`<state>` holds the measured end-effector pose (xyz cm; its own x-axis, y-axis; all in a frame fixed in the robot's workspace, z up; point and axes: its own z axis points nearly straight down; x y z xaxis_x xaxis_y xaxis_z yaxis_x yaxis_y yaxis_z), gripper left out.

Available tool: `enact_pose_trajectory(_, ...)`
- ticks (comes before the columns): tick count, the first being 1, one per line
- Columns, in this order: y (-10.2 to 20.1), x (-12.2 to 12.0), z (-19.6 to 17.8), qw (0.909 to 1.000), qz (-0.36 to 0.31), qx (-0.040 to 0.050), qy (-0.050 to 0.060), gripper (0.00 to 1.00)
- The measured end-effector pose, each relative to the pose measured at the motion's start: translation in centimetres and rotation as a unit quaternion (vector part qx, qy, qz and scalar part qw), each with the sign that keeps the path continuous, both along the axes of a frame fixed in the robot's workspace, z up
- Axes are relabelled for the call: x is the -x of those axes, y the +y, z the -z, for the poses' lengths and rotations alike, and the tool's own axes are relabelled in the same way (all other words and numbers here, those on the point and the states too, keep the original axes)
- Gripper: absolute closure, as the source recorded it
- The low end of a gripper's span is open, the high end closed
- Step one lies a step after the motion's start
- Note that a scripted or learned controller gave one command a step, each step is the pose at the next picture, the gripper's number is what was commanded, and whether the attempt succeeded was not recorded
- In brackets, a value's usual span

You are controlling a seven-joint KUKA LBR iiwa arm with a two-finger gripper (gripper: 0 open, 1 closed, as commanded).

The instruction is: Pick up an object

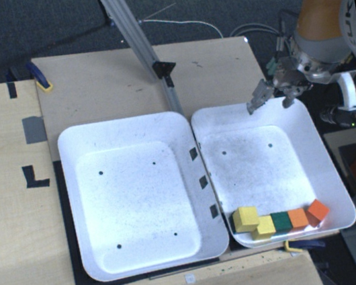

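White plastic bins sit side by side on the bench, the left bin [132, 194] and the right bin [269, 156] touching along their inner rims. Blocks lie in a row along the near wall of the right bin: a yellow block [246, 218] at the left end, raised a little and tilted, a second yellow block [266, 226] just beside it, then a green block [282, 222], an orange block [298, 218], and a red-orange block [317, 210] tipped up against the near right corner. They touch one another, and where each one ends is hard to make out.

At the upper right, the arm [322, 10] is cut off by the picture's edge. Its gripper [269, 96] hovers over the far right rim of the right bin, well apart from the blocks. Two dark fingers stand spread apart, so the jaws look open, with nothing between them. A grey metal pole [135, 33] slants across the bench at the top.
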<state>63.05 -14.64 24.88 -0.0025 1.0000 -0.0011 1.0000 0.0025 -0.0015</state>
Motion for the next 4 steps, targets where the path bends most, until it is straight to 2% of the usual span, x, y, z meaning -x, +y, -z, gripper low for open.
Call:
enact_pose_trajectory(1, 5.0, 0.9, 8.1, 1.0, -0.001, -0.0019, 0.004, 0.0)
enact_pose_trajectory(2, 5.0, 8.5, 16.0, 1.0, 0.002, -0.0009, 0.003, 0.0)
enact_pose_trajectory(3, 5.7, 4.9, 9.7, 1.0, 0.0, -0.0002, -0.004, 0.0)
enact_pose_trajectory(4, 4.9, 1.1, 6.1, 1.0, 0.0, 0.0002, -0.003, 0.0)
